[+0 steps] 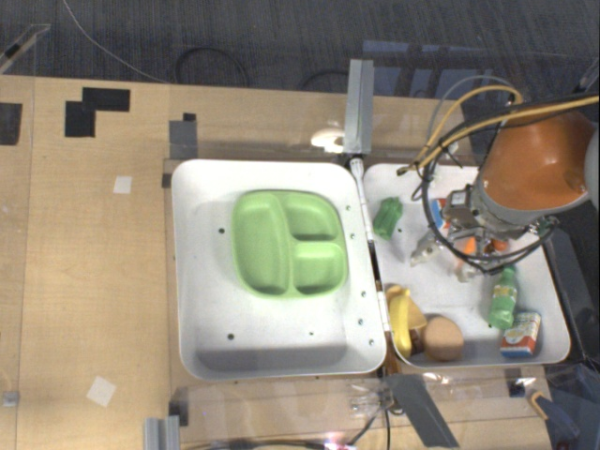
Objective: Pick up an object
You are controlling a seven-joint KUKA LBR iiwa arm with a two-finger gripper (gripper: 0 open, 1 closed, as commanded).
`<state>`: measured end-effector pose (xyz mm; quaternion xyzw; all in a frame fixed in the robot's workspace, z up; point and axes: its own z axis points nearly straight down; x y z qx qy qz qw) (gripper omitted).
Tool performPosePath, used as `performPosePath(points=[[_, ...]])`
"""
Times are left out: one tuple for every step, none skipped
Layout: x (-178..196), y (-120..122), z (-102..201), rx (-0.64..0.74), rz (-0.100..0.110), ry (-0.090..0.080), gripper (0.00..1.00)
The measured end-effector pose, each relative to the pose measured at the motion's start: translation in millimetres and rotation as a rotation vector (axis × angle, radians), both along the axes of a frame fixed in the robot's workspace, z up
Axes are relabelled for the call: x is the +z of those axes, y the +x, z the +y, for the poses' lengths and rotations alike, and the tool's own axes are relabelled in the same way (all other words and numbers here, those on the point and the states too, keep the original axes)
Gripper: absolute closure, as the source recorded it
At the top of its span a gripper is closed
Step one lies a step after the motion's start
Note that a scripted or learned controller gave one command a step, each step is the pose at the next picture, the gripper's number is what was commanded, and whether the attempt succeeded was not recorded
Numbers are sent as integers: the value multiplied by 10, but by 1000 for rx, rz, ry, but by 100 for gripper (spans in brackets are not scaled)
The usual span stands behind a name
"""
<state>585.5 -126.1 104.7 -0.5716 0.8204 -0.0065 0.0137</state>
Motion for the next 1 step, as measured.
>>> performPosePath(points=[[-157, 458, -137, 355, 16, -10, 0]])
